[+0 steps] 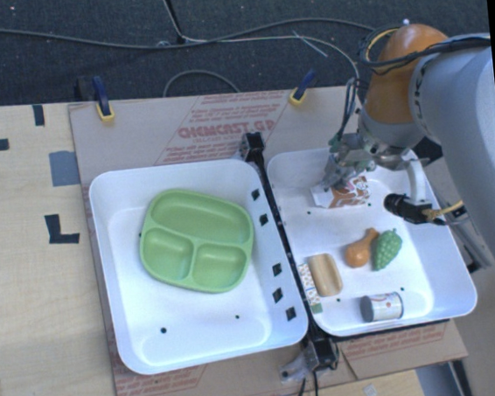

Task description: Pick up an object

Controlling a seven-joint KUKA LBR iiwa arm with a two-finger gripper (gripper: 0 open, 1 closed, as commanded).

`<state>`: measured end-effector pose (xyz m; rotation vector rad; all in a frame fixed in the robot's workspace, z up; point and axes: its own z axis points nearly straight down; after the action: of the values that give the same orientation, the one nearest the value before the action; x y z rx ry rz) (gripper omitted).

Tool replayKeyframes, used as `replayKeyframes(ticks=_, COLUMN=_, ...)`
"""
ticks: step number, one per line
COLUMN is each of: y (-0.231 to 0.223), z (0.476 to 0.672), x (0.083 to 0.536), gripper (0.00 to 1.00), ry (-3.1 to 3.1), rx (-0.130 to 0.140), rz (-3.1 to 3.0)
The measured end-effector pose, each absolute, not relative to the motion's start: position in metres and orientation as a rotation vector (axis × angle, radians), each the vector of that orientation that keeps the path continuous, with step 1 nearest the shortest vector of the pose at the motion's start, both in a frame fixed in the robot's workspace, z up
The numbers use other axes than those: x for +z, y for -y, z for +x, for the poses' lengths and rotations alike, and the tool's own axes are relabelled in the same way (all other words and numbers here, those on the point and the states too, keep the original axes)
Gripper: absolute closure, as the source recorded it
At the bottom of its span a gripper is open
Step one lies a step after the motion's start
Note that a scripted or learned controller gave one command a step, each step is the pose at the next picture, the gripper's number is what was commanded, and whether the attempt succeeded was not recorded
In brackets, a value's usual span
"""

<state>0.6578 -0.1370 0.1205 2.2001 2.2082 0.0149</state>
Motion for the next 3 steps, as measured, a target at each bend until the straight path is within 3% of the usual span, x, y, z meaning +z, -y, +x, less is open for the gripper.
replayKeyframes(ticks=1, y=0.145, z=0.657, x=0.169, gripper=1.0, ry=-2.222, rx=0.002, rz=2.219)
replayKeyframes(ticks=3, y=0.152, z=0.664, x=0.274, gripper=1.0, ry=-2.223, rx=0.003, rz=2.217)
